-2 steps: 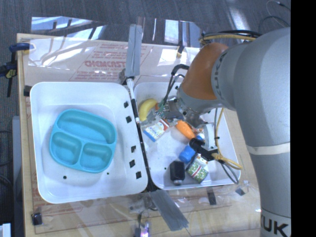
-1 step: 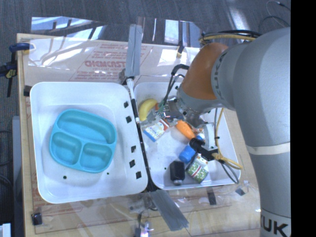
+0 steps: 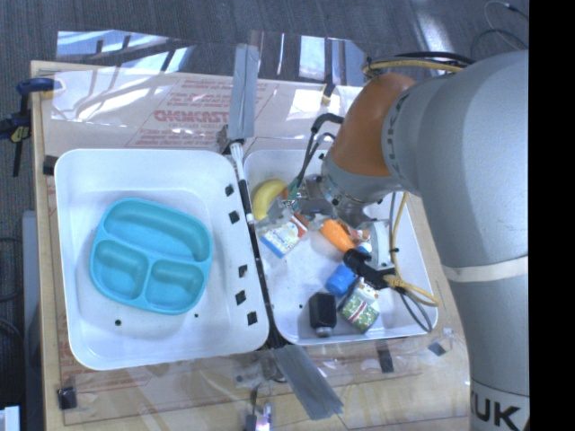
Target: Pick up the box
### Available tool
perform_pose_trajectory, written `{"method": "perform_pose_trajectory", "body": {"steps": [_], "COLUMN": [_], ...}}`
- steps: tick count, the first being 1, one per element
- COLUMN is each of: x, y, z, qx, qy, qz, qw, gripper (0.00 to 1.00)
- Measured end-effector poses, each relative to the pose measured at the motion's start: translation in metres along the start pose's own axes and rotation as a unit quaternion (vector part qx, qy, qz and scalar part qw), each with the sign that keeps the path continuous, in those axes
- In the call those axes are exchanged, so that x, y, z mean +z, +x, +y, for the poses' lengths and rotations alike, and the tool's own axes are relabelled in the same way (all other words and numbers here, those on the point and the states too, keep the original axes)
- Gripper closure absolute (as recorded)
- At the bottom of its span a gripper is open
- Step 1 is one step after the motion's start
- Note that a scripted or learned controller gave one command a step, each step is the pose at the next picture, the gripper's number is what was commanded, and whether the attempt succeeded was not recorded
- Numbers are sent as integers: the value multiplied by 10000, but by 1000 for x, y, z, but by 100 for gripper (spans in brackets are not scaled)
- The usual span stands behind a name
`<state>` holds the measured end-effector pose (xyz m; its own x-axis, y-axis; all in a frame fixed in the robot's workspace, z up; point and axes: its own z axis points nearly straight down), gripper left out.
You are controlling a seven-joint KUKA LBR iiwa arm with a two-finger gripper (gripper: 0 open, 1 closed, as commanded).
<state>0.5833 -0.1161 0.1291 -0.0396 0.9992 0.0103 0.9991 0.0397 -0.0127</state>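
Note:
In the right bin [image 3: 409, 241] a small white box with blue and red print [image 3: 282, 239] lies flat near the bin's left wall. A second small carton, green and white [image 3: 361, 308], lies near the front edge. My gripper [image 3: 303, 203] hangs low over the back left part of this bin, just above and behind the white box and beside a yellow banana-shaped toy [image 3: 266, 196]. The grey wrist with its orange band [image 3: 368, 142] covers most of the gripper body. I see nothing held in it.
An orange piece [image 3: 337, 233], a blue piece [image 3: 340, 280] and a black piece [image 3: 322, 312] lie among the cartons. The left bin [image 3: 72, 330] holds a light blue divided tray [image 3: 151, 255]. A yellow cable [image 3: 409, 285] trails over the right bin's edge.

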Motion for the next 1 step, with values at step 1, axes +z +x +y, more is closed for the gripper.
{"method": "perform_pose_trajectory", "body": {"steps": [1], "x": [1], "y": [-1], "z": [-4], "qx": [222], "qy": [-9], "qz": [34], "qw": [9997], "gripper": [0]}}
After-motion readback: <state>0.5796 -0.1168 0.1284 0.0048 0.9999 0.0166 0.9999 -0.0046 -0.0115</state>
